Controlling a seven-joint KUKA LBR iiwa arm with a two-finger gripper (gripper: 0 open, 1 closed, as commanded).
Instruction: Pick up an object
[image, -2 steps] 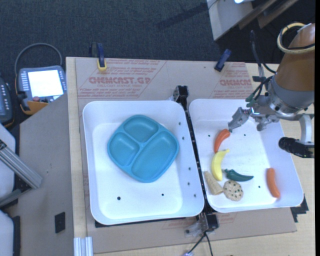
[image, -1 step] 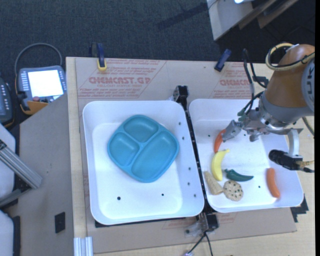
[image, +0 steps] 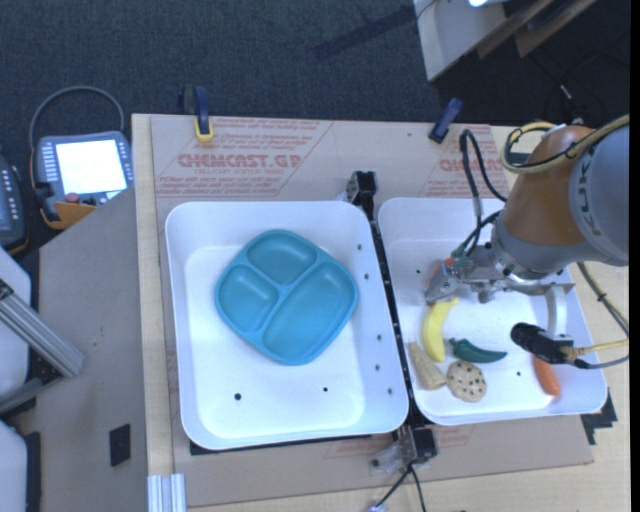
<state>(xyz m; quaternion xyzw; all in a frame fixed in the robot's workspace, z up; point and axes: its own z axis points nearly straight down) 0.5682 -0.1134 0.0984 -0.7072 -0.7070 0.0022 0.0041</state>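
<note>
In the right bin (image: 420, 235) a yellow banana (image: 435, 332) lies near the left wall. A dark green pepper (image: 478, 350) is just to its right. Below them sit a round cookie (image: 466, 381) and a tan cracker piece (image: 427, 368). An orange carrot (image: 546, 377) lies at the bin's lower right. My gripper (image: 447, 285) hangs low right over the banana's upper end, with the grey arm and its orange band (image: 545, 200) reaching in from the right. Nothing is visibly lifted.
The left bin (image: 190, 330) holds a blue divided plate (image: 287, 295) near its middle. A black clamp (image: 362, 186) sits at the top of the ridge between the two bins. A tablet device (image: 88, 165) lies off the bench at upper left.
</note>
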